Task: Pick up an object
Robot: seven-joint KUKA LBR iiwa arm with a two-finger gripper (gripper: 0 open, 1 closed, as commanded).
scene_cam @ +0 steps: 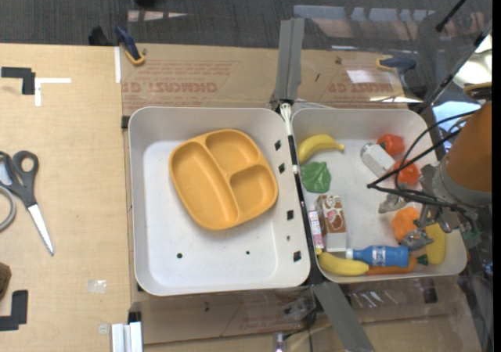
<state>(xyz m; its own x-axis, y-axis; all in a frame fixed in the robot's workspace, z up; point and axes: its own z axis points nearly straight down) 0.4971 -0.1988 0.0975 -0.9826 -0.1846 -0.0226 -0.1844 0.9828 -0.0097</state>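
Hovering at about four o'clock in the right bin (356, 116), the gripper (423, 227) sits low over a cluster of toys; whether it is wide, narrow or holding anything I cannot tell. An orange object (402, 222) lies just at its nine o'clock, a blue bottle (381, 255) at seven o'clock, a banana (341, 264) beyond; the likeliest target, I judge, is the orange piece; centre over it, descend straight, avoid nudging the bottle.
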